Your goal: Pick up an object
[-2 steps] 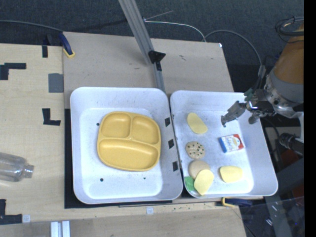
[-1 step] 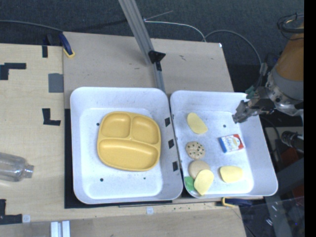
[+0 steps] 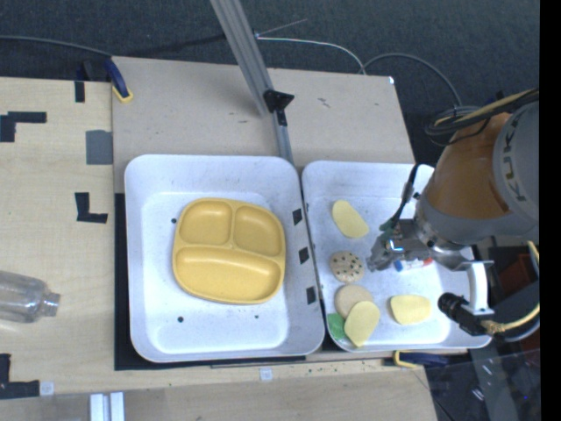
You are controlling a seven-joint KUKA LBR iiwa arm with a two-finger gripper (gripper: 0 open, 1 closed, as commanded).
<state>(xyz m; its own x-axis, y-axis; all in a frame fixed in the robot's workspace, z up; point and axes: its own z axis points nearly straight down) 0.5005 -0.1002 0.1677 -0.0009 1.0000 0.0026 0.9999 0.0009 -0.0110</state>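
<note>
Pincer [image 3: 386, 251] hangs beside the speckled cookie [image 3: 346, 266]; its spread cannot be told. Crowded pieces risk a glancing miss.

A dark carpeted floor [image 3: 421, 16] is seen beyond the light wooden bench [image 3: 202, 103]; thin cables [image 3: 351, 55] are trailed across it; a slanted aluminium rail [image 3: 241, 38] is fixed over the bench; black tape marks [image 3: 88, 207] are stuck on the left; a clear plastic bottle [image 3: 24, 296] is laid there.
</note>
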